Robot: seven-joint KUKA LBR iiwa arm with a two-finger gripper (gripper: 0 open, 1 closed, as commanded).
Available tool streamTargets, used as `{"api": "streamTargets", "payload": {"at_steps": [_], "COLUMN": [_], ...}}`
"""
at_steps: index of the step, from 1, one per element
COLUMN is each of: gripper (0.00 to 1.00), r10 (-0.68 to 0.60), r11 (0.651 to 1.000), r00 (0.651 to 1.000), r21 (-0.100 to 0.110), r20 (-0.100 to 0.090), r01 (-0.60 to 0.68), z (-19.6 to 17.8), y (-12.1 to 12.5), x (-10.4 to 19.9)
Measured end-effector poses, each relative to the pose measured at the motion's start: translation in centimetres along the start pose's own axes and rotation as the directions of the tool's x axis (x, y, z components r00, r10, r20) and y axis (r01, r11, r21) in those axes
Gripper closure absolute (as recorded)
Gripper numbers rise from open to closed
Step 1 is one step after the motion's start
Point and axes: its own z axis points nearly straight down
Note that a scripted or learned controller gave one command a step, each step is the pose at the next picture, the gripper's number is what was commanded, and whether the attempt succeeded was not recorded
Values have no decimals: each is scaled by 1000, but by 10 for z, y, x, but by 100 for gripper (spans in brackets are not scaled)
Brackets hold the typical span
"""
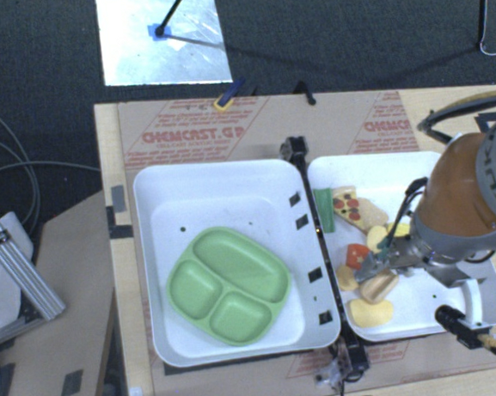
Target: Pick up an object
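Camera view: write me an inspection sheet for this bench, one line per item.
Surface: bench covered with printed cardboard, bearing two shallow white bins side by side.
Job's things: right bin holds a pizza-slice toy, a green block, a red piece, a tan piece and a yellow piece, all crowded toward its left side.
Clutter: left bin holds a green divided tray.
Grippers: tool low over the red and tan pieces; grasp cannot be judged.
Cables: black cables on the floor at left and along the arm.
Surroundings: dark carpet, a shiny sheet above the bench, an aluminium frame at left.
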Motion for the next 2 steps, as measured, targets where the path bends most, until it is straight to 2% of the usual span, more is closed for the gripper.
{"api": "streamTargets", "payload": {"at_steps": [1, 2], "gripper": [0, 0], "r10": [-6, -7], "r11": [1000, 1000], "r00": [1000, 1000], "r21": [-7, -10], "r20": [-3, -1], "r01": [6, 7], "z": [31, 31], "y": [16, 41], "x": [8, 8]}}
